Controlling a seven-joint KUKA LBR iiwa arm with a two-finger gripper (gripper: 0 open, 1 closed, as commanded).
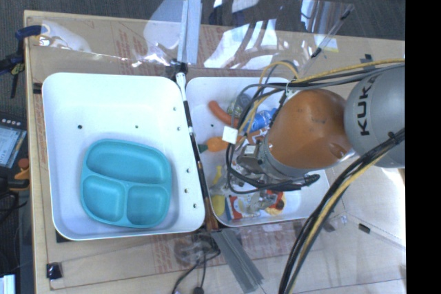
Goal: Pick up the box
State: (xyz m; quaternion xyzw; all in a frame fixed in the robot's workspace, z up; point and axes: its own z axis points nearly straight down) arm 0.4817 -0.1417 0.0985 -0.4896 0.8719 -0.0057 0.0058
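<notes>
Arm: grey with an orange band, reaching in from the right of the frame and bent low over the right bin, trailing black and yellow cables.
Claw: buried under the wrist in the lower middle of the right bin; whether it grips anything I cannot tell.
Box: cannot be picked out with certainty; the wrist and cables cover much of the clutter.
Right bin: white, centre-right of the frame, holding small items, among them an orange sausage-shaped piece at its upper left.
Left bin: white, with a turquoise divided tray in its lower half.
Counter: brown, with clear plastic sheeting along the top.
</notes>
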